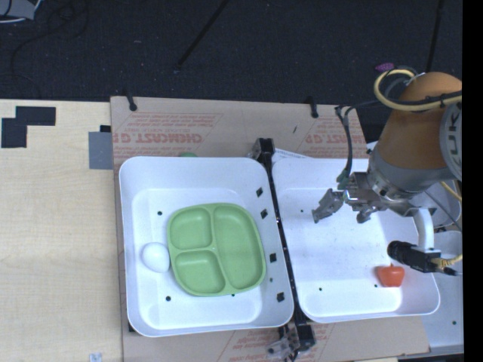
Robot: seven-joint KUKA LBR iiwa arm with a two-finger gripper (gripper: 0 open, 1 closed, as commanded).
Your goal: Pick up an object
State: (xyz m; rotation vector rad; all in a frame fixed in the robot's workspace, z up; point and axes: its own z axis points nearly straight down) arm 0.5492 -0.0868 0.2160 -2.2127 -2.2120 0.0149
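Orange piece [390,276] sits untouched at five o'clock in the right bin [332,308] — my gripper [346,207] hangs above, spread, grasping nothing; pick not begun.

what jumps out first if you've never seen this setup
The green plate in the left bin catches the eye first, with a white egg touching its left edge. Next comes the grey arm with its orange band, reaching in from the right so that its hand hangs over the right bin. A small orange-red object sits near that bin's front right corner.
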